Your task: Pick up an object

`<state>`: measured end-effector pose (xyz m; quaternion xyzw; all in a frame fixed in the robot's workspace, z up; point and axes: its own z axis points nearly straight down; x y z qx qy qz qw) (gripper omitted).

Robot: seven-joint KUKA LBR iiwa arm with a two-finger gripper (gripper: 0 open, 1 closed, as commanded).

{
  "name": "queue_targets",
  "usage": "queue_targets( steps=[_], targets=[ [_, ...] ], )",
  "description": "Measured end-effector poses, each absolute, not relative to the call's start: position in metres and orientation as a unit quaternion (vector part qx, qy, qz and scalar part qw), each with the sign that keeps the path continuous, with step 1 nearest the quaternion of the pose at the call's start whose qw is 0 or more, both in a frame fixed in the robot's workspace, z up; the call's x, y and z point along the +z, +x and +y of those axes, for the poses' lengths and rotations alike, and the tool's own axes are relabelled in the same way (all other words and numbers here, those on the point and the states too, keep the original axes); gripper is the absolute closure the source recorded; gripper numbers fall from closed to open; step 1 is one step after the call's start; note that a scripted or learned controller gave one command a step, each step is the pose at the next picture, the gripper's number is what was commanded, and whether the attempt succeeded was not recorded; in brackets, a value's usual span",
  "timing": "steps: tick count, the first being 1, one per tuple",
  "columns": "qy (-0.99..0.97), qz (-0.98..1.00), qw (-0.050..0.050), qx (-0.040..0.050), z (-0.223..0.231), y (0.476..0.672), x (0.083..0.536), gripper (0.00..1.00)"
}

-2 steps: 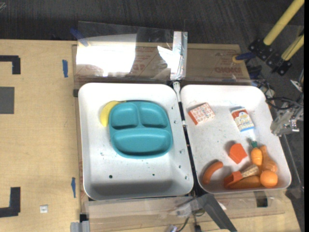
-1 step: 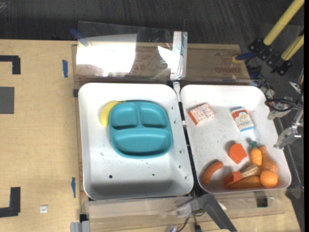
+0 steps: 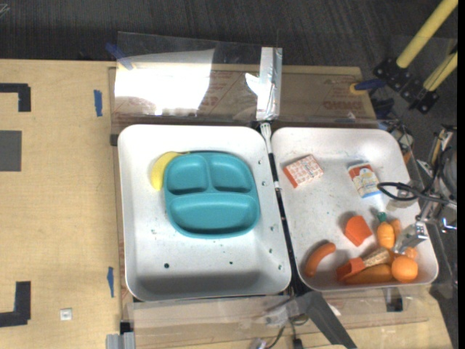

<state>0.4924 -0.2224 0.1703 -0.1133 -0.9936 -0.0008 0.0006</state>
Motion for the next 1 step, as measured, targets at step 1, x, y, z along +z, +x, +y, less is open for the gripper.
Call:
queue_targets(
  steps=[1],
  targets=[
    [-0.065, -0.998, -0.01, 0.0024, -0.2239, 0.4868, 0.0999, 0.0]
  ],
)
